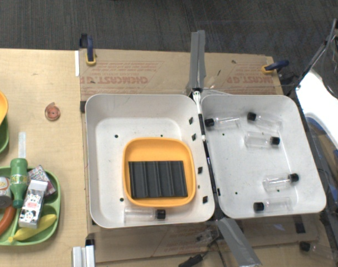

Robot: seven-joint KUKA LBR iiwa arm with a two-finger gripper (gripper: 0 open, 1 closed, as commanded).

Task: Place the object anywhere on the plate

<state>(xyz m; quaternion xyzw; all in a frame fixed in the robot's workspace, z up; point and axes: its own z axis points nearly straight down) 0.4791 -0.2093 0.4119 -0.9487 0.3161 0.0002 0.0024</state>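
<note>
In the camera view, the left bin (102,149) holds a yellow plate (136,152), and a dark ribbed slab (157,179) lies flat across the plate's middle. Just beside the plate's near rim, a clear tube with a black cap (143,214) lies on its side against the bin's near wall. Five more capped tubes (261,142) lie scattered, well apart, in the right bin (302,149).

Whether the end effector is apart, together or clamped on something cannot be told from this view.

Which thing the task means is not certain. I take it to be a tube, and none of them is on the plate.

The risks, as I judge them:
- The tubes are round, smooth and transparent, so one could roll aside or slip out of a grasp.
- The tube by the near wall leaves little room for a grip.
- A tube set on the ribbed slab could roll off the plate.

To the left on the table (40,82), a green tray of toy food (46,216) is not involved.
</note>
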